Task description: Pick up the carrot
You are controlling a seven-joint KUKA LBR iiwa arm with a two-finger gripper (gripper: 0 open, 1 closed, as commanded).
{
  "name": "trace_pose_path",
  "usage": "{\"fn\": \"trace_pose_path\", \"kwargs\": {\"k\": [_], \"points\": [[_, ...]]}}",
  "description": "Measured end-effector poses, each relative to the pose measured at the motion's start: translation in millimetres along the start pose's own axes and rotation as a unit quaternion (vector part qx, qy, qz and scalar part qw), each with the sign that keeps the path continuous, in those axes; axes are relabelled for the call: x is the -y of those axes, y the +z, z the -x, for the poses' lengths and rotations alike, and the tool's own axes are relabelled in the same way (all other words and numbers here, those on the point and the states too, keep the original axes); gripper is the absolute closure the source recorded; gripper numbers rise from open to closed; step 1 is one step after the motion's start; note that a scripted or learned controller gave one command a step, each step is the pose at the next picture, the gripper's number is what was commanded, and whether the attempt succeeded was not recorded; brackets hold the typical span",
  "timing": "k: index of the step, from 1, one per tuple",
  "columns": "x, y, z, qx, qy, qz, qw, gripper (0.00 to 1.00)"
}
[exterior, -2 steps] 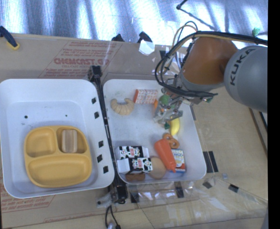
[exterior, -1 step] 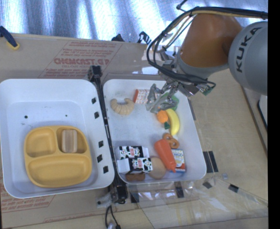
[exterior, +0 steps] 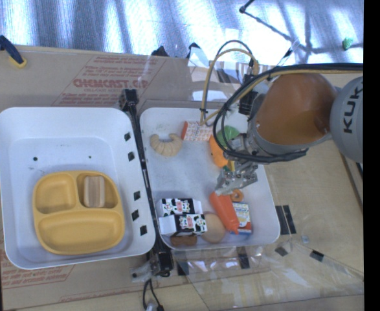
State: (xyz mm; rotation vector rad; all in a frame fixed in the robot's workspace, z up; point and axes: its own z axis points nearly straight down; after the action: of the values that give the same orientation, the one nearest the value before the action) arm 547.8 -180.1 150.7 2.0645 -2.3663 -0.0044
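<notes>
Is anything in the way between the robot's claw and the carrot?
Nothing visible blocks it. The gripper hangs in the right bin just above the carrot, with only bare bin floor between them. A small carton lies against the carrot's right side, which might crowd the fingers.
</notes>
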Motion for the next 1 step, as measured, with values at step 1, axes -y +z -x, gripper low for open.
{"fn": "trace_pose_path", "kwargs": {"k": [1], "points": [[43.9,-69.1,29.1,0.002,0.182,-0.006,0.9832,1.0]]}}
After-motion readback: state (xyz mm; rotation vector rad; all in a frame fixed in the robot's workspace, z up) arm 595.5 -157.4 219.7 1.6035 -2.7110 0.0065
